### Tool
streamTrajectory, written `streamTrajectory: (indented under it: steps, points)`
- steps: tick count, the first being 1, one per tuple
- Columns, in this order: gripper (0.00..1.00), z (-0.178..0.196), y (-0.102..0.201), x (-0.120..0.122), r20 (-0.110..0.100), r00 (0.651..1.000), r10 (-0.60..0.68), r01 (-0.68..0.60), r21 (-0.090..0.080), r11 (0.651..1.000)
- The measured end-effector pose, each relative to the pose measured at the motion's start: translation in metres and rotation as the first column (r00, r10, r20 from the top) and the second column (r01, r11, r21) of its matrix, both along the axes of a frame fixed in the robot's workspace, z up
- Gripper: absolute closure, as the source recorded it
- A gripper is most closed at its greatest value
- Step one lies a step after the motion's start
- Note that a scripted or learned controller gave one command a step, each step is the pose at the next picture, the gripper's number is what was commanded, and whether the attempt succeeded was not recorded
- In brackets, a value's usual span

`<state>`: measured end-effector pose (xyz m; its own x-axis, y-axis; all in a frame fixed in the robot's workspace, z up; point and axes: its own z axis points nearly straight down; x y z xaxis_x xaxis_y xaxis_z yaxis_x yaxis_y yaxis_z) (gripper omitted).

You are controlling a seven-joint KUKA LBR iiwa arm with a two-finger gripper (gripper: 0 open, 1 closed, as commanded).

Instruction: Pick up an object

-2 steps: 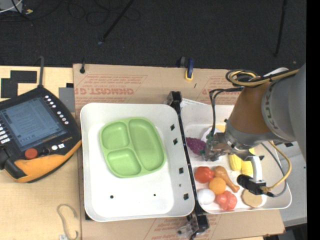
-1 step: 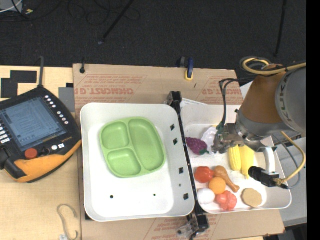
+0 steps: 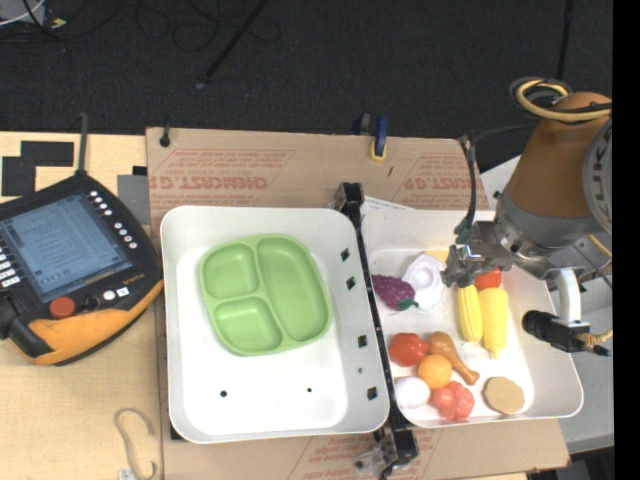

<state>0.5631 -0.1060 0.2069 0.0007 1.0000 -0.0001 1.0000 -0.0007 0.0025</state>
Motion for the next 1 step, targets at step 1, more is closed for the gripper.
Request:
streamTrajectory:
  steps: [1]
  points:
    - [1.00, 0.0216, -0.0013, 0.0002, -0.003, 1.000, 0.000, 0.000, 0.001, 1.000]
